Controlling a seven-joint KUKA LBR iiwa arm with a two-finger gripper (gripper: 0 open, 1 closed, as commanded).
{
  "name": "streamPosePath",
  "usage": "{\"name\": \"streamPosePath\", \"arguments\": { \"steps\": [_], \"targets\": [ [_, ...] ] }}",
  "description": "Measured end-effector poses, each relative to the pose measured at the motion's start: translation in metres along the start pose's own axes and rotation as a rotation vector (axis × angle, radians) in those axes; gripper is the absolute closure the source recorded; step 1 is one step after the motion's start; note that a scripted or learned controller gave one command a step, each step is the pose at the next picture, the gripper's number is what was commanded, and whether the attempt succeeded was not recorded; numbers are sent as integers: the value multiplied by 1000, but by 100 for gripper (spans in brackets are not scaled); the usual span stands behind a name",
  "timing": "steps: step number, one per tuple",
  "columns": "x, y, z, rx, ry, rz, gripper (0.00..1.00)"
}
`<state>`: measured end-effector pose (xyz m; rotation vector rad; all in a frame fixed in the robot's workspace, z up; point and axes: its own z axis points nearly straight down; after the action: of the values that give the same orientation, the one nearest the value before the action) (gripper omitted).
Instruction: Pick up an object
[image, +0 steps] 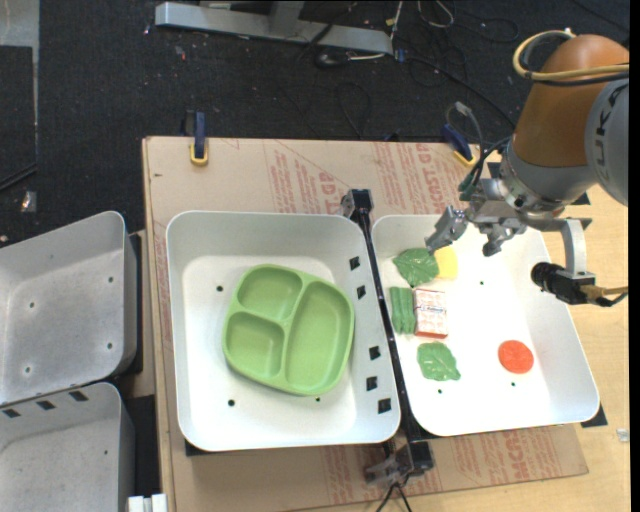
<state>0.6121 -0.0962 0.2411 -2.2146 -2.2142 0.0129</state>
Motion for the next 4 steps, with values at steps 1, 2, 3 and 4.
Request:
{"name": "streamPosePath", "arguments": {
  "steps": [1, 2, 3, 4],
  "targets": [
    [0, 2, -7, -12, -1, -2, 0],
    [-2, 8, 37, -9, -2, 0, 0],
    [-11, 10, 96, -7, -1, 2, 0],
    [-10, 12, 145, -17, 1, 2, 0]
  ]
}}
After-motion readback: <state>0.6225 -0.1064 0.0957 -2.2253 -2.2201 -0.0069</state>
